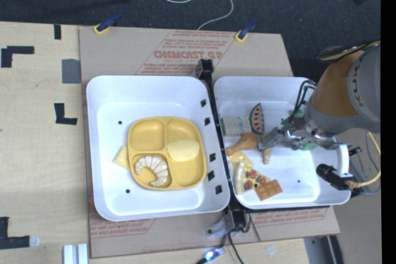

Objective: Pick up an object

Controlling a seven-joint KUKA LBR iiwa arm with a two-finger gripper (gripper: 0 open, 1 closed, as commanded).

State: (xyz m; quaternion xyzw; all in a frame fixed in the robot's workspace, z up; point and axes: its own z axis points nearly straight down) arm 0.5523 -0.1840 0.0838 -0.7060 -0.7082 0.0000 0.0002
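Camera view from above gives us two white bins on the counter, and we place everything against the divider where they meet. Right of the divider, in the right bin, we count five toy foods: a watermelon slice, red with a dark rind; a grey grater-like piece; an orange-tan drumstick shape; a pale yellow piece, perhaps a banana; and a pizza slice with red dots. Left of the divider, the left bin holds one yellow divided plate carrying one pale shrimp and one yellow round block. One yellow wedge pokes out from under the plate, mostly hidden. The end effector sits right of the drumstick; we cannot tell how it stands, since its tips blur into the bin floor.
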